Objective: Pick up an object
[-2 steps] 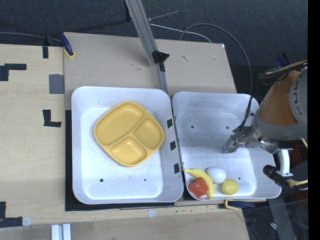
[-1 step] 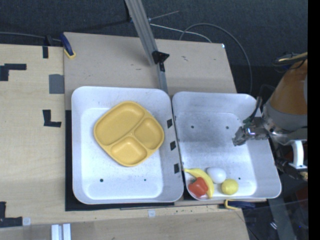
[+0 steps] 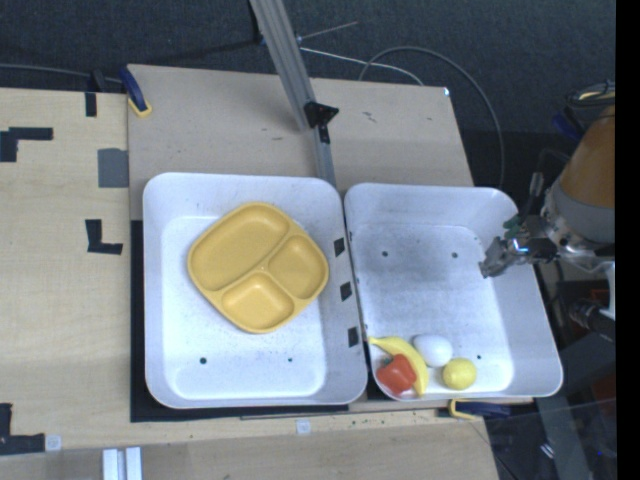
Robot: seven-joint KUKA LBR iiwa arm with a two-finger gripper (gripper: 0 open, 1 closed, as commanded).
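In the right bin (image 3: 440, 218), several small items cluster at the near edge: a yellow banana (image 3: 405, 353), a red piece (image 3: 397, 373) beside it, a white egg-shaped piece (image 3: 433, 348) and a small yellow round piece (image 3: 459, 373). My gripper (image 3: 497, 259) hangs over the right bin's right rim, well up and to the right of that cluster, with nothing visible between its fingers. The arm's orange band (image 3: 600, 163) shows at the far right.
The left bin (image 3: 170, 368) holds a yellow three-compartment plate (image 3: 258, 266). A metal pole (image 3: 285, 48) slants down from the top to the bins' shared wall. Cables run behind the right bin.
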